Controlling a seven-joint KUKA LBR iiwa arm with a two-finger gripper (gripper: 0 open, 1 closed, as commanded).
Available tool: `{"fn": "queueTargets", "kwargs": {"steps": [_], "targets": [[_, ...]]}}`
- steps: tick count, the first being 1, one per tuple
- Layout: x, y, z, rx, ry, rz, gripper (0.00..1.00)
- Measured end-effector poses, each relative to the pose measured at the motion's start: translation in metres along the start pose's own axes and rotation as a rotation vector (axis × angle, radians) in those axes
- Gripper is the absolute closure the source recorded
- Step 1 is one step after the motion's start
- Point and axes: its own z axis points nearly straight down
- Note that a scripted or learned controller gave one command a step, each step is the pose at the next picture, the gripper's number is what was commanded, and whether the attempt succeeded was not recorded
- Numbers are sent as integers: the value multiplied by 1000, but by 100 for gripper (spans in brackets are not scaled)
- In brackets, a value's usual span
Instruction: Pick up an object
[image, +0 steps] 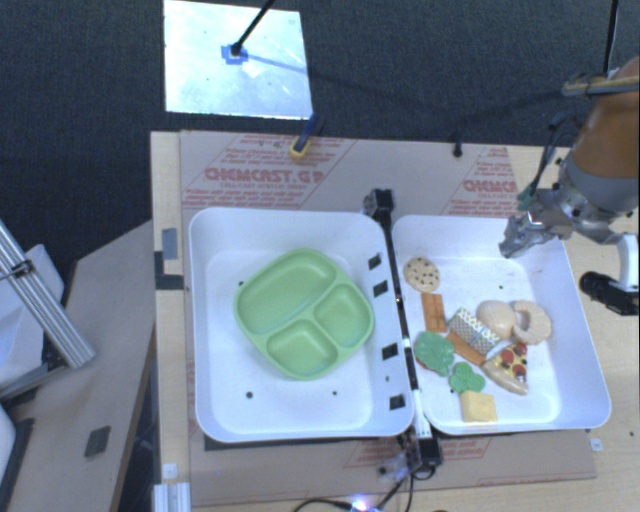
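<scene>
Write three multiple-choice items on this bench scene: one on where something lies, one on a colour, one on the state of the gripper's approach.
1. Where does the divided plate lie?
A. In the left bin
B. In the right bin
C. On the bench outside the bins

2. What colour is the plate?
A. Red
B. Light green
C. Blue

3. How does the gripper stand to the toy food?
A. It rests on the cookie
B. It is lifting the pizza slice
C. It hangs over the right bin's far corner, apart from the food

Answers:
1. A: the plate sits in the middle of the left bin.
2. B: its three compartments are all pale green.
3. C: the gripper is above the right bin near its back rim, with the cookie and pizza slice lying nearer the camera, untouched.
</scene>
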Motion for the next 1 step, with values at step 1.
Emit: {"fn": "queueTargets", "kwargs": {"steps": [1], "targets": [[53,-29,-1,1,1,0,100]]}}
